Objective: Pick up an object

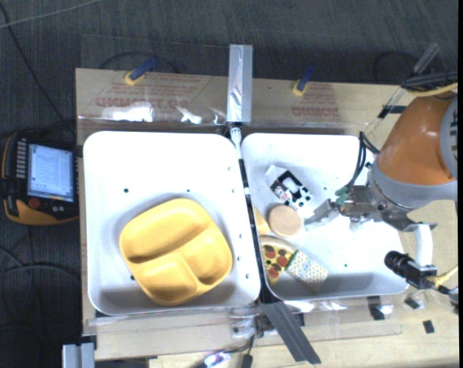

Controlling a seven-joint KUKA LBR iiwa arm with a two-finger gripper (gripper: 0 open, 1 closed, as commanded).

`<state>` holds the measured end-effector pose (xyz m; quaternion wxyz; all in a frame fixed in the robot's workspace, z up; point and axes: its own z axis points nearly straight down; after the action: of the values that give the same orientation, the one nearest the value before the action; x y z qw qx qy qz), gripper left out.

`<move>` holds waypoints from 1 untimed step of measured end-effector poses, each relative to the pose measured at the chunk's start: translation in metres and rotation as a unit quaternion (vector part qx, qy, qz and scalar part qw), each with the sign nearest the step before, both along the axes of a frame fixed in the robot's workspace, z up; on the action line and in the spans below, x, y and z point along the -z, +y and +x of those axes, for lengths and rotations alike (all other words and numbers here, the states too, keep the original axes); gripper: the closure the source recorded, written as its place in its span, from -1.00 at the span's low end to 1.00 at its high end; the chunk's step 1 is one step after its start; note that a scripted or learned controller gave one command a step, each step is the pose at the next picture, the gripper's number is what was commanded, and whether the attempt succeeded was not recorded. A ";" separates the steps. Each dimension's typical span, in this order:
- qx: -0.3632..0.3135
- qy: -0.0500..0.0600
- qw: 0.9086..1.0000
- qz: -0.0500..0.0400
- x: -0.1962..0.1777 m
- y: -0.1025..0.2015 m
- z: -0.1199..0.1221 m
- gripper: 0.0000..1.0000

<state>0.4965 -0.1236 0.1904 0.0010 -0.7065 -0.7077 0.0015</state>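
Arm enters from the right, gripper (323, 211) low in the right bin (346, 153), just right of the round tan disc (285, 221); can't tell how the jaws stand, nothing visibly between them. Disc, black-white item (287, 186), pizza toy (275, 257) and patterned packet (307, 269) crowd that bin's left wall and front-left corner, leaving open floor at its right half. Yellow tray (176, 248) fills the left bin's (109, 152) front, back edge free.

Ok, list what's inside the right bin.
Right bin: black-and-white item, tan round disc, pizza-like toy, patterned piece. The gripper hides some floor.
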 end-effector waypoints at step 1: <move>-0.022 0.000 1.000 0.000 0.035 0.021 0.054 -1.00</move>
<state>0.5503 -0.1021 0.1554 0.0009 -0.6910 -0.7228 0.0011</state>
